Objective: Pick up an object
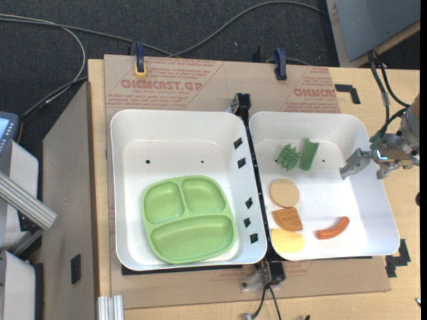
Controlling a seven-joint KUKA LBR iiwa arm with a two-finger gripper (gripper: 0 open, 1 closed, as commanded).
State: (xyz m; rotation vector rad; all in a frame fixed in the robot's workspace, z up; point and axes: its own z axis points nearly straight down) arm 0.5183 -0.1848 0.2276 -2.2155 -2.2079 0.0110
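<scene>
Gripper: we see it [369,161] at the right bin's [373,205] right wall, up near that bin's far half, hanging off the arm [407,139] that enters from the right.
Gripper state: the fingers appear spread, one tip pointing left over the bin, with nothing between them; we judge it released.
Nearest thing: the sausage [332,228], lying on the bin floor nearer the camera than the gripper and a little to its left, apart from it.
Sausage axis: it runs at a slant, left end lower, right end higher in the view; we judge the fingers should close across that line.
Other choices: the green pieces [299,155] lie left of the gripper at about the same depth; the round cracker [285,193], the orange piece [288,219] and the yellow piece [287,241] sit in a column by the bin's left wall, well apart from the gripper.
Left bin: we see a green tray [189,219] there, farthest away.
Coming move: we judge a short shift toward the camera and down.
</scene>
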